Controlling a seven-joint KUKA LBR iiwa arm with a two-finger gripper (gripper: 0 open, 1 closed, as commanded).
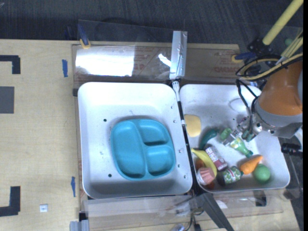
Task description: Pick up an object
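The right bin holds a heap of toy foods: a pale yellow lemon, a dark green piece, a banana, a small pink-labelled can, a red-topped can, a green can, an orange carrot and a green ball. A green-and-white packet lies in the middle of the heap. My gripper reaches in from the right and is low over that packet's right end. The grey wrist and orange band hide the bin's right side.
The left bin carries a blue divided plate. A metal divider and clear sheet stand behind the bins. Cables and a yellow rod hang at the upper right. Wooden bench lies to the left.
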